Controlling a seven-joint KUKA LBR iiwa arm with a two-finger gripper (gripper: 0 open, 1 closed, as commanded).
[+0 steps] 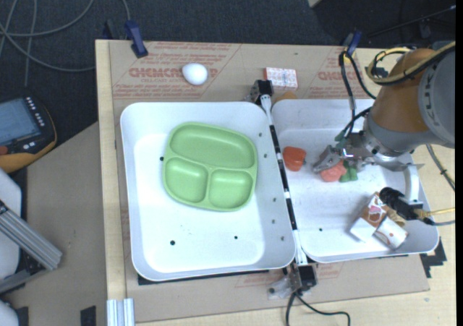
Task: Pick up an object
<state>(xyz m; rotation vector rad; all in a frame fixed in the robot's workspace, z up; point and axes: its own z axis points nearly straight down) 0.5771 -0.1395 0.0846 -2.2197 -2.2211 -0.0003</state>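
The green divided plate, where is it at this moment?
In the camera view, the green divided plate lies in the left white bin, toward its upper middle, left of the divider between the bins.

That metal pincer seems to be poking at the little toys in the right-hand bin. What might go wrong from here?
The pincer hangs right over a small red piece and a green one lying close together, so it could catch both, or nudge one away. The orange block sits near the bin's left wall, and a push could wedge it there. The small cartons near the arm's side might get bumped as it moves.
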